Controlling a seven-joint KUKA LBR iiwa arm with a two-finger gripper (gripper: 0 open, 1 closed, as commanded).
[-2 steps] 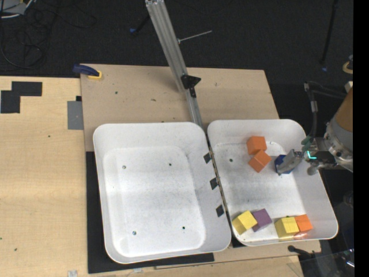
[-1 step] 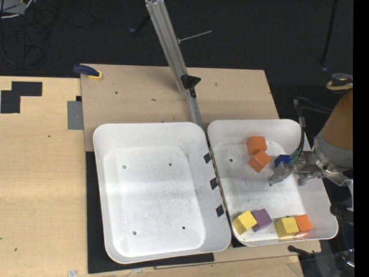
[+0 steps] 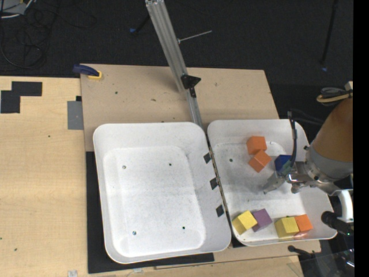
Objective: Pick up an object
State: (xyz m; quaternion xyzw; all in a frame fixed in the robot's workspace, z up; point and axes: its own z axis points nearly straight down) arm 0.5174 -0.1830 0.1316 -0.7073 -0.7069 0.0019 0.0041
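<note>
Cannot tell if the jaws are spread or pressed together: too small and grey to make out. No block to be seen between them, so nothing picked up yet, by the look of it.

Hangs low, this gripper (image 3: 275,183), over the floor of the right bin (image 3: 242,123), a bit toward the bin's 3 o'clock side. Reaches in from 3 o'clock on the grey arm (image 3: 334,140).

Just beside the gripper, at about 1 o'clock, a blue block (image 3: 282,164). Cannot tell if touching or just very near. Looks like the closest thing to grab.

A little farther out, at 11 o'clock, two orange blocks (image 3: 258,153), one right next to the other.

Down along the bin's 6 o'clock edge, well apart from the gripper, four more blocks: a yellow block (image 3: 246,220) touching a purple block (image 3: 262,217), then a second yellow block (image 3: 286,227) touching a small orange block (image 3: 303,223).

Off at 9 o'clock, the left bin (image 3: 150,130), side by side with the right one.

So far: down in the bin and close to the blocks. Left to do: close on one block, most likely the blue one, and lift it up clear of the bin.
</note>
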